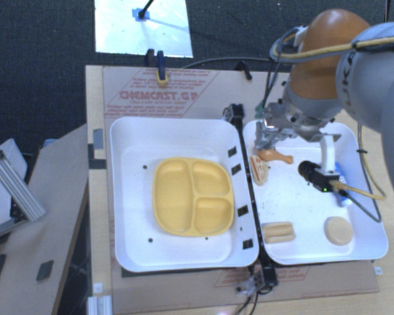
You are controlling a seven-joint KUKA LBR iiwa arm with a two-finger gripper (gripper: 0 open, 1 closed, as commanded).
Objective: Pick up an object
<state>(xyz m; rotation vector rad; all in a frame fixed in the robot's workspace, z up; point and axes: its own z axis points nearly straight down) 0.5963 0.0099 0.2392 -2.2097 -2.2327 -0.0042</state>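
My gripper (268, 138) hangs low over the far left part of the right bin (368, 238). Just below it lies an orange-tan piece of toy food (278, 155), touching or nearly touching the gripper's tip. A toy pizza slice (259, 168) lies beside that piece, against the bin's left wall. Nearer the front sit a tan hot-dog bun (278, 231) and a round tan cookie (339, 231). I see nothing lifted off the bin floor.
The left bin (131, 176) holds a yellow divided plate (193, 196). A black-clipped divider (244, 176) separates the two bins. The arm's orange band and grey body (328, 51) loom over the right bin's far edge.
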